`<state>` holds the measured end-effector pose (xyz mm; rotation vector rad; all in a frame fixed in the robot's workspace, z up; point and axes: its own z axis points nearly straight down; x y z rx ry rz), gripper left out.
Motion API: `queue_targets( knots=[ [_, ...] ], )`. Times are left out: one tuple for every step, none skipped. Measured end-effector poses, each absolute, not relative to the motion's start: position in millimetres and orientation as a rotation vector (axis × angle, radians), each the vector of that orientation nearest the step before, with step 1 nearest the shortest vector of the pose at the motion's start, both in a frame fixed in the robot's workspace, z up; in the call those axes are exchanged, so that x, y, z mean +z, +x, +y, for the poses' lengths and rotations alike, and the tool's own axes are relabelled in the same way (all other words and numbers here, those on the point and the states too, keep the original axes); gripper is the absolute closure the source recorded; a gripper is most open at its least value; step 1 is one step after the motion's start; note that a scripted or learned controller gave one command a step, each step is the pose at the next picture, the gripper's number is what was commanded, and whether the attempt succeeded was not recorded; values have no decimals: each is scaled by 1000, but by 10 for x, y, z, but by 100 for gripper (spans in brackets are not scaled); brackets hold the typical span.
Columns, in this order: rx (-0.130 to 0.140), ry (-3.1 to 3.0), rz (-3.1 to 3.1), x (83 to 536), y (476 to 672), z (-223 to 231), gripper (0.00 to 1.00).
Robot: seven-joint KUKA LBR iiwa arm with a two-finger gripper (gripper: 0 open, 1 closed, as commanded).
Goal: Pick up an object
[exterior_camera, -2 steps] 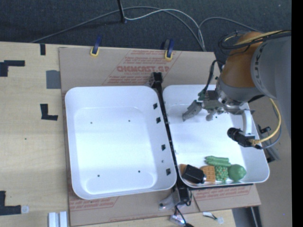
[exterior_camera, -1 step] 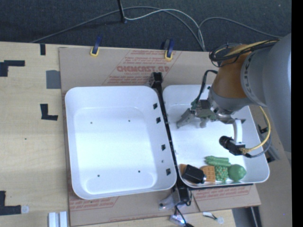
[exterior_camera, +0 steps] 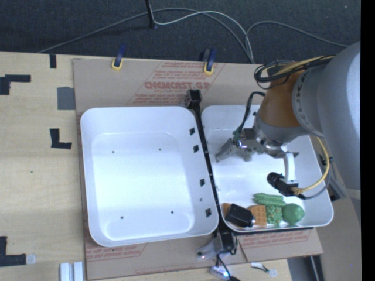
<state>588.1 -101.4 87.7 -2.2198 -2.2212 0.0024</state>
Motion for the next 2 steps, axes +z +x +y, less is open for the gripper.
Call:
queue_targets(
  knots=[
    [0,-2220,-2223,988,5886,-1011,100],
    [-3,-2222,-2224,1419,5851,-983,100]
  ],
)
